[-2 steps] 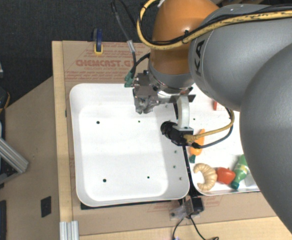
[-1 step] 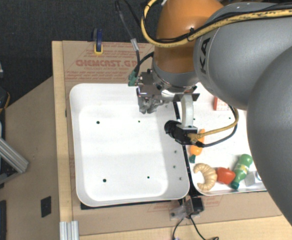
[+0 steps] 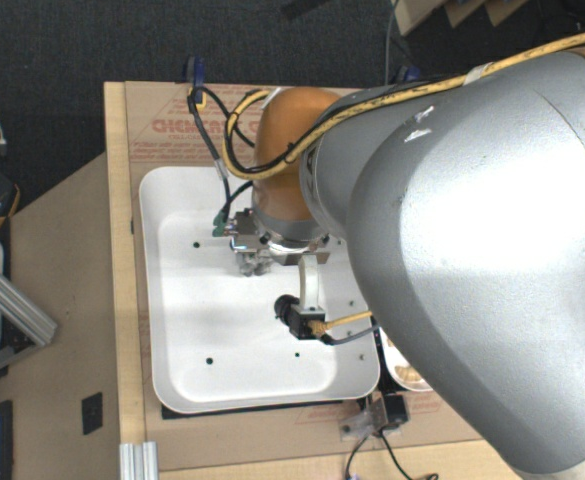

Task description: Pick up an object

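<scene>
My gripper (image 3: 249,259) reaches down into the left white bin (image 3: 182,358), near the bin's upper middle. Above it sit the orange wrist band (image 3: 287,158) and the grey arm (image 3: 472,248), which covers most of the right side. A black part (image 3: 294,315) with a yellow cable hangs off the wrist just below the gripper. I see no object at the gripper's tip. A small tan-edged item (image 3: 408,374) peeks out in the right bin, under the arm.
Three small dark dots mark the left bin's floor. The bins rest on a cardboard-coloured bench (image 3: 122,268). Cables (image 3: 212,138) loop from the bench's back edge to the wrist. A metal rail (image 3: 12,303) lies off the bench at left.
</scene>
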`<state>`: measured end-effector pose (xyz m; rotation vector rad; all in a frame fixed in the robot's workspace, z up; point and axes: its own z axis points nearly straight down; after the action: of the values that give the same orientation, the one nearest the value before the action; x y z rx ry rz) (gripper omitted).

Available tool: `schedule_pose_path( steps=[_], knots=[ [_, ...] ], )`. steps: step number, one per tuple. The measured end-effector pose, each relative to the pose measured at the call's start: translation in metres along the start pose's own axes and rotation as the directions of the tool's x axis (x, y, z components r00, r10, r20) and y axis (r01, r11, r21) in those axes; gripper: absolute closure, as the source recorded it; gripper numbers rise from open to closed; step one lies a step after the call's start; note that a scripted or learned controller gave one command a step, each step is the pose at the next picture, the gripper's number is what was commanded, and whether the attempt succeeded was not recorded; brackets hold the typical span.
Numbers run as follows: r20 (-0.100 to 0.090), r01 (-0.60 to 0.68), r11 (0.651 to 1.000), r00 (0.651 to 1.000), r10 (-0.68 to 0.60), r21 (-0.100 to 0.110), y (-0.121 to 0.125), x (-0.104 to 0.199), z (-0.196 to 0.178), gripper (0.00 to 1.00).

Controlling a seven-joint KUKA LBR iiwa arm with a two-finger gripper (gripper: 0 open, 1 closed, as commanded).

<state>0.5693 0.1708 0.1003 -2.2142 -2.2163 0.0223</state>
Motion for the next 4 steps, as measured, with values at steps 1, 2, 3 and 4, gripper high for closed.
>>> schedule_pose_path(
  steps=[1,2,3,4],
  knots=[
    [-0.007,0.004,1.000,1.000,-0.004,-0.026,0.099,0.053,-0.031,1.00],
    [-0.004,-0.005,1.000,1.000,0.005,-0.025,0.098,0.004,-0.090,1.00],
    [-0.009,0.006,1.000,1.000,-0.006,-0.019,0.052,0.058,-0.135,1.00],
    [-0.003,-0.002,1.000,1.000,0.002,-0.020,0.097,0.042,-0.111,1.00]
  ],
)
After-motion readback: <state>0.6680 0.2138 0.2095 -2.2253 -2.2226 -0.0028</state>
